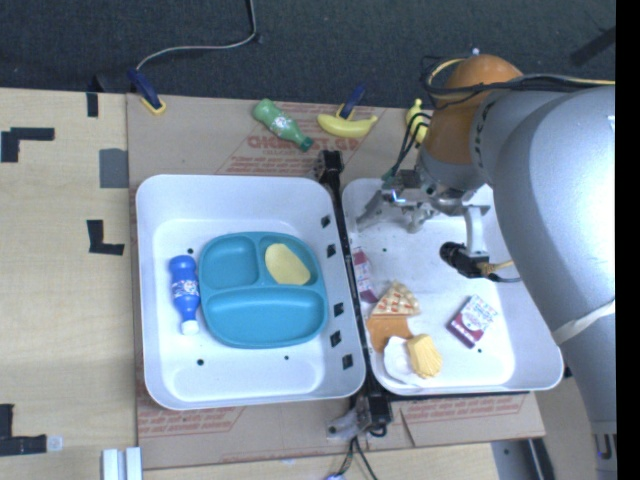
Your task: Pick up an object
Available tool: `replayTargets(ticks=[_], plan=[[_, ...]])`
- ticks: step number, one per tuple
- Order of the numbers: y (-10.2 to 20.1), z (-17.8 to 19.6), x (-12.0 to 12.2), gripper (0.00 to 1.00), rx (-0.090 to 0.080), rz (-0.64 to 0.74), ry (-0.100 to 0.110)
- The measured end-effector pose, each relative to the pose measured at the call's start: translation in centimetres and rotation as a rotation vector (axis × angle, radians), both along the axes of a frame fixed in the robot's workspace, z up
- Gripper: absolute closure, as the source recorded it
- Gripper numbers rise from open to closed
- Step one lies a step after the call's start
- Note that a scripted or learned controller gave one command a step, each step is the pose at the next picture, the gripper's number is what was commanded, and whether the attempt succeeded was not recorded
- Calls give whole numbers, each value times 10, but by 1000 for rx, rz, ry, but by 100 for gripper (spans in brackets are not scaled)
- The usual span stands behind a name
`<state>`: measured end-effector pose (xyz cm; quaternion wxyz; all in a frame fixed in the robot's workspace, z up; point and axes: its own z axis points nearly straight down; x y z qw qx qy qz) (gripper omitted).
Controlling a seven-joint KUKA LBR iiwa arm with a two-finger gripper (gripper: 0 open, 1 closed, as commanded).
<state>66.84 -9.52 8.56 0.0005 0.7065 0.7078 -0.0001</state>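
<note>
Lying in the right bin (530, 368), the loose objects you may choose from sit toward its near half: a flat triangular wedge (396, 299) with a checked red-and-tan top, an orange lump (384, 330) touching it just below, a knobbly yellow piece (425, 355) resting on a white shape at the near rim, and a small maroon-and-white box (472, 320) lying tilted, apart to their right. A thin printed packet (360, 268) lies against the bin's left wall.

The gripper (408, 208) hangs over the far left part of this bin, well apart from all of them; you cannot tell whether it is released or clenched, and nothing shows in its grasp. The arm (560, 188), smooth grey with an orange band (470, 103), covers the bin's right side.

In the left bin (160, 208) you see a glossy blue compartment tray (262, 308) with a yellow oval (288, 264) in its far right compartment, and a blue bottle (184, 292) lying just beside the tray's left edge. Bare white floor remains along this bin's far and near sides.

Both bins rest on a cardboard sheet (200, 138) over a pale wooden bench (60, 298). Beyond the bins, a green bottle (281, 124) and a banana (346, 124) lie on the cardboard; dark carpet (350, 18) with a black cable (200, 43) fills the far edge.
</note>
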Motion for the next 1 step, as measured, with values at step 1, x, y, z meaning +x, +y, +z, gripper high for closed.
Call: replayTargets(ticks=[1], plan=[[0,0,-20,0,-2,-1,-2]])
